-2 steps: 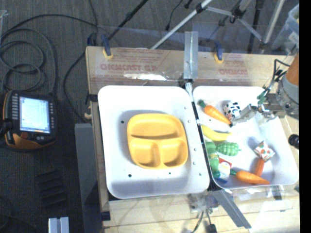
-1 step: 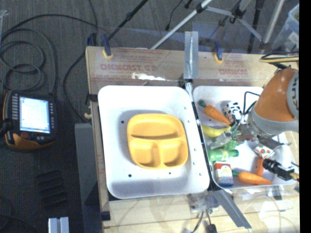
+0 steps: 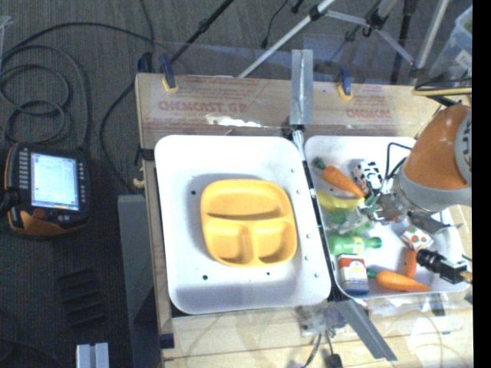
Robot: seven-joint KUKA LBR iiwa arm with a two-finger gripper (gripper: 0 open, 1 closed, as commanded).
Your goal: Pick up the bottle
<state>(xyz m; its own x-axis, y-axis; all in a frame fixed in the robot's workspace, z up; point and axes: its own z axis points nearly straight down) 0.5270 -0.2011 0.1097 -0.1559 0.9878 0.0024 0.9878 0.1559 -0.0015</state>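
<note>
The bottle point(image 3: 353, 244) is small and green and lies on its side in the right bin point(image 3: 453, 228), near that bin's left wall. My gripper point(image 3: 374, 208) hangs over the middle of the right bin, just beyond the bottle and slightly to its right, under the grey wrist and orange band. Nothing of the bottle is lifted; it rests on the bin floor apart from the gripper.
An orange carrot point(image 3: 338, 178) and a yellow-green item point(image 3: 336, 200) lie behind the bottle. A small carton point(image 3: 353, 273) and a second carrot point(image 3: 400, 282) lie in front. A black-and-white toy point(image 3: 370, 172) sits at the back. The left bin holds a yellow divided plate point(image 3: 247, 221).
</note>
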